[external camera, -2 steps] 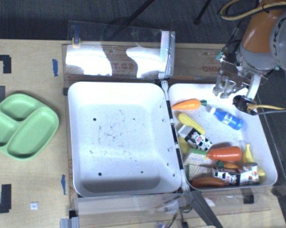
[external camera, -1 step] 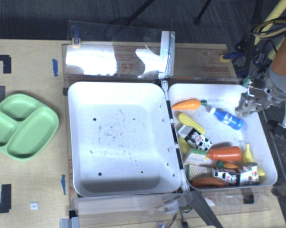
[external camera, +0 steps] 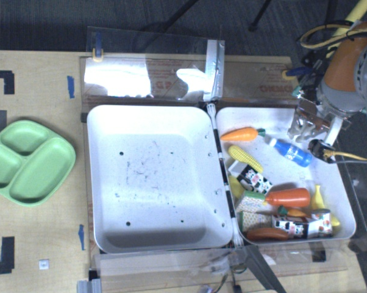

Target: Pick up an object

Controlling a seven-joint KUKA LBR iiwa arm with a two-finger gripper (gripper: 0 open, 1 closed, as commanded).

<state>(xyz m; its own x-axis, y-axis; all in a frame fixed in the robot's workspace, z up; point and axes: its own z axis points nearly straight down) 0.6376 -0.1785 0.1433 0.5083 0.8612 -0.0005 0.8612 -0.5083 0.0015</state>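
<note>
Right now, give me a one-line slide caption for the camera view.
Tool hovers over right bin above blue bottle, beside toy carrot and corn; left bin alongside.

My gripper (external camera: pixel 305 129) hangs over the right bin (external camera: pixel 342 191), just behind the bottle (external camera: pixel 291 151); the carrot (external camera: pixel 239 135) lies left.

One fixed camera looks down at a slant on both white bins (external camera: pixel 150 118) from above the bench (external camera: pixel 31 237).

Glossy white plastic bins (external camera: pixel 150 118), matt green tray (external camera: pixel 28 162), pale, perhaps wooden, benchtop (external camera: pixel 43 237).
</note>
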